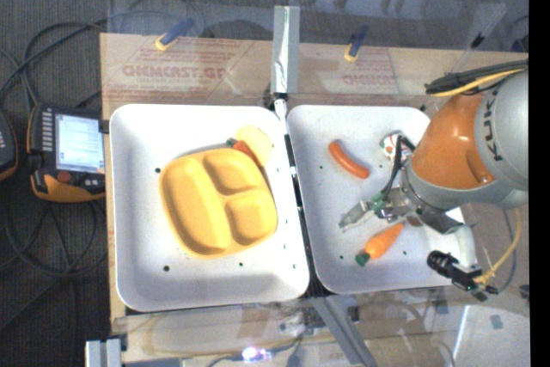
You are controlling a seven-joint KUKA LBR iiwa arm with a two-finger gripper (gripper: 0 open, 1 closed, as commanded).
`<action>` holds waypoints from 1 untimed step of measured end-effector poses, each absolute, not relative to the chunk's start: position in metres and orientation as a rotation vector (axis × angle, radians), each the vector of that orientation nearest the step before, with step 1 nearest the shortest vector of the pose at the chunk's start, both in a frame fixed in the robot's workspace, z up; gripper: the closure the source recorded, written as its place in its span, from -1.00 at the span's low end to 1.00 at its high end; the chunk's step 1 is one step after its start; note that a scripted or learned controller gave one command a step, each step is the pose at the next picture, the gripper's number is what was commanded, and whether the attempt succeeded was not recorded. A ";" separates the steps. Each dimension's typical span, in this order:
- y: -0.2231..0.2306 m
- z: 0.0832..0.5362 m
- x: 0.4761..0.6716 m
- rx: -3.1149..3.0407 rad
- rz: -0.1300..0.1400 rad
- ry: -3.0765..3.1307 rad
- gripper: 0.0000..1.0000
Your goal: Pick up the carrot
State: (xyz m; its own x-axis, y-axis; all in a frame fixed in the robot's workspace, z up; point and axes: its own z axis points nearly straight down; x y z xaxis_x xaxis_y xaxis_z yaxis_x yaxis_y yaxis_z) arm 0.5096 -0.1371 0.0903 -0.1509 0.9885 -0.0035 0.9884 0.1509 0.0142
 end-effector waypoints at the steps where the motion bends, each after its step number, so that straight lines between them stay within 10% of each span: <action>1: -0.215 0.092 0.492 1.862 0.021 2.519 -1.00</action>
